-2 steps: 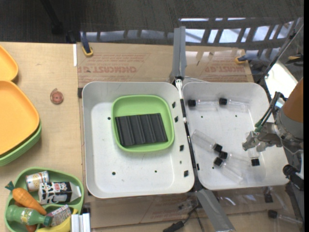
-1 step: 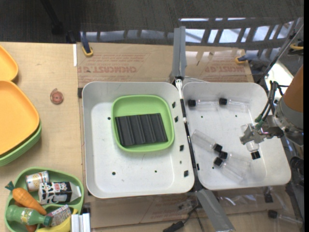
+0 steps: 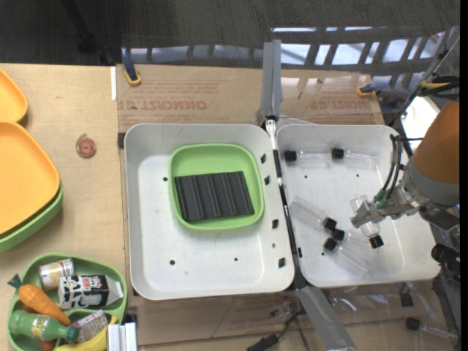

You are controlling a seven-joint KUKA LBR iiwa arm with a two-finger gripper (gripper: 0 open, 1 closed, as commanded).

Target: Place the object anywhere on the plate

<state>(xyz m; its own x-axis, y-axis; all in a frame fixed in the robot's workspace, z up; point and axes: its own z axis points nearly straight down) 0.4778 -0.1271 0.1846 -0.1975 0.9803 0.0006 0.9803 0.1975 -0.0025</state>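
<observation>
A: Nearest the camera, what sits on the desk?
B: A green bowl of toy food, by the left bin.
A: And the right bin?
B: Clear tubes with black caps lie there; the end effector hovers low over them, its grip I cannot tell.
A: Farther back?
B: The green plate bears a dark ridged block.

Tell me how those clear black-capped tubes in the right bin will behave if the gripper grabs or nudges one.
The clear tubes look round and smooth, so a nudge would probably roll one across the right bin. Their glossy surface suggests they may slip between the gripper's pads. They seem thin and light, possibly brittle.
</observation>
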